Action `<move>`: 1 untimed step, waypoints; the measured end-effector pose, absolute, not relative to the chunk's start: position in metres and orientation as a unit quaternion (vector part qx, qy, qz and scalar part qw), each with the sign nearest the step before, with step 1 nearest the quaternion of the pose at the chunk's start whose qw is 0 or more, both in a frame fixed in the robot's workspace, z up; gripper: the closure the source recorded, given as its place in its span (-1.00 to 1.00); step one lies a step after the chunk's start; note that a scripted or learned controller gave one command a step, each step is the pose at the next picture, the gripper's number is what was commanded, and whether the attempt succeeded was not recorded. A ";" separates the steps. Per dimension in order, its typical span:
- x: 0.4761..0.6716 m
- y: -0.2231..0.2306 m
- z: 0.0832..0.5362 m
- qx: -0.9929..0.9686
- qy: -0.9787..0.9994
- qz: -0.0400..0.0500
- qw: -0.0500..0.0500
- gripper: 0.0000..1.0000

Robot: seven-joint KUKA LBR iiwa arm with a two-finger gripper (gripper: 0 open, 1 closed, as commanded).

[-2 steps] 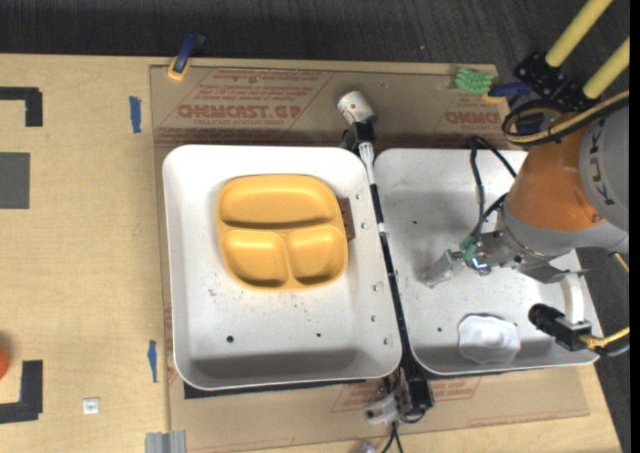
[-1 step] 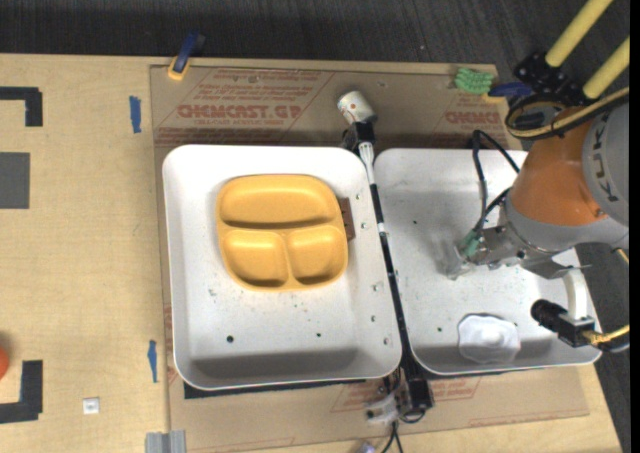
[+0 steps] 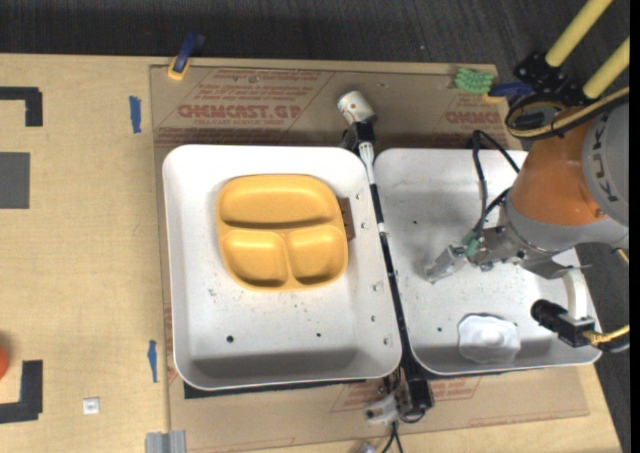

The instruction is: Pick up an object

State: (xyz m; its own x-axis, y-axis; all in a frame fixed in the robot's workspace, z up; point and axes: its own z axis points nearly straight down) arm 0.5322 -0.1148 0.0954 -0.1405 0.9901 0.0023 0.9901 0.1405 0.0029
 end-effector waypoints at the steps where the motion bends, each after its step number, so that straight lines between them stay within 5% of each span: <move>1: 0.532 -0.115 0.095 0.656 0.755 0.002 0.000 -1.00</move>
State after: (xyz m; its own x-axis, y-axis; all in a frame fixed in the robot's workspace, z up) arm 0.5322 -0.1148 0.0954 -0.1405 0.9901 0.0023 0.9901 0.1405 0.0029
